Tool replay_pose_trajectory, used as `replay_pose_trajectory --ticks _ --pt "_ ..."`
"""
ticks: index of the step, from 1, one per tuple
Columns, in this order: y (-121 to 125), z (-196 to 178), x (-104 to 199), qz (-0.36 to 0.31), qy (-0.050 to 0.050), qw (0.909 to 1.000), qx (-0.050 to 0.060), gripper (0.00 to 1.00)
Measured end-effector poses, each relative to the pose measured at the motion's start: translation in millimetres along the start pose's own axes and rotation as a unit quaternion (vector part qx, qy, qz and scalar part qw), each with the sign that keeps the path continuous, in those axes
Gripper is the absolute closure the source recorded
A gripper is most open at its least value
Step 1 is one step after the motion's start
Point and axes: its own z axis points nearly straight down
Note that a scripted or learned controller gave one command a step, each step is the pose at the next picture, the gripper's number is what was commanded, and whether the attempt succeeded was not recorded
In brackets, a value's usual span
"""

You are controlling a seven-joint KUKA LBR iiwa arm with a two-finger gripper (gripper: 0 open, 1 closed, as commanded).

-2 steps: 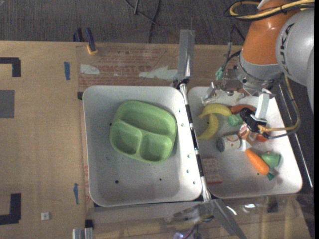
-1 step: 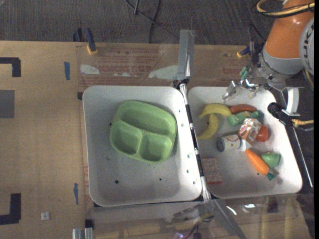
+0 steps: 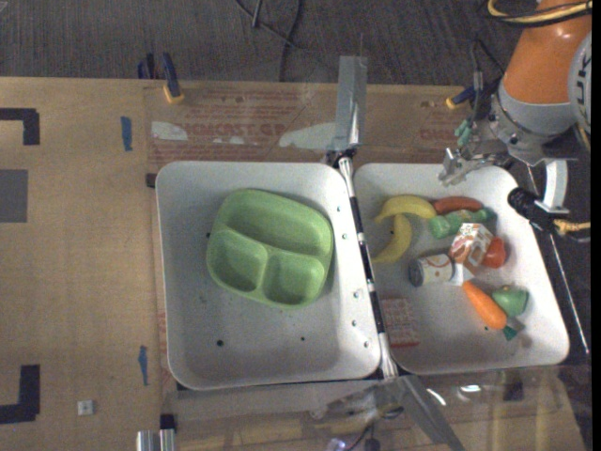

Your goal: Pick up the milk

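Camera view showed a green plate (image 3: 270, 247) in the left bin (image 3: 188, 346), then the milk (image 3: 470, 246) amid toy food in the right bin (image 3: 549, 341), touching a tomato (image 3: 495, 252). Farthest right, the claw (image 3: 460, 163) hovered over that bin's far rim, its opening impossible to tell, gripping nothing visible.

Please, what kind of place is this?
Probably a robotics lab bench: two white bins, toy food such as a banana, a green tray, and a robot arm.
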Motion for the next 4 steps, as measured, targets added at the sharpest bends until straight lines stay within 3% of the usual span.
replay_pose_trajectory --ticks 1,2,3,4 --pt "0 0 0 0.0 0.0 1.0 0.0 0.0" --pt "-29 91 -69 -0.134 0.002 0.9909 0.002 0.0" --pt "-22 119 -14 -0.182 0.002 0.9832 0.001 0.0" --pt "-20 106 -15 -0.181 0.0 0.9834 -0.003 1.0"
